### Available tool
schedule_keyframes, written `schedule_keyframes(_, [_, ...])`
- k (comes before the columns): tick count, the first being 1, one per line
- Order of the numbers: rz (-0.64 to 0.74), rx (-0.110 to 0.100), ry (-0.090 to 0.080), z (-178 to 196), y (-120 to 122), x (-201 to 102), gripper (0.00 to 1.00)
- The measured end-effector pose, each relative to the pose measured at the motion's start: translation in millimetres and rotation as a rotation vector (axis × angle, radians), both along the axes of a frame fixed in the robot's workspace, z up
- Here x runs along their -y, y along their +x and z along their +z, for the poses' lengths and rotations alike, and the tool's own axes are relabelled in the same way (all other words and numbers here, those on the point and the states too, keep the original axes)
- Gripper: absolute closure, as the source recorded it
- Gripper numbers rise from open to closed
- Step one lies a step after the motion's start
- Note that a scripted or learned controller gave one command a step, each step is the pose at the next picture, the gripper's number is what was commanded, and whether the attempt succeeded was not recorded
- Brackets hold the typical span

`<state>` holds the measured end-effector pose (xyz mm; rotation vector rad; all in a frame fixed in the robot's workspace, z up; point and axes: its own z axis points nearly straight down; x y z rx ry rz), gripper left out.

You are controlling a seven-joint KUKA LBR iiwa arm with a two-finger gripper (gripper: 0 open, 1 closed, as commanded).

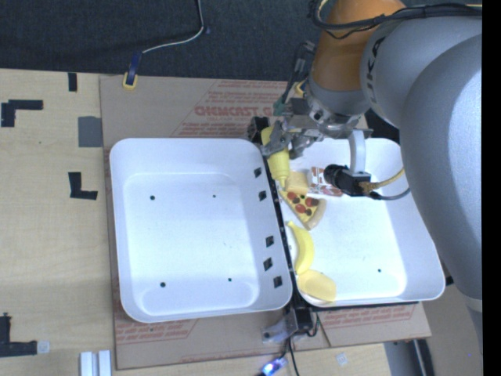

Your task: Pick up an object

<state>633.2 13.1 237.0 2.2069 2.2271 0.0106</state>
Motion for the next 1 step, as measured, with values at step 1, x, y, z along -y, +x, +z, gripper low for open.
schedule_keyframes(1, [-0.007, -0.017, -0.001, -47.2, -53.1, -32.6, 1.0])
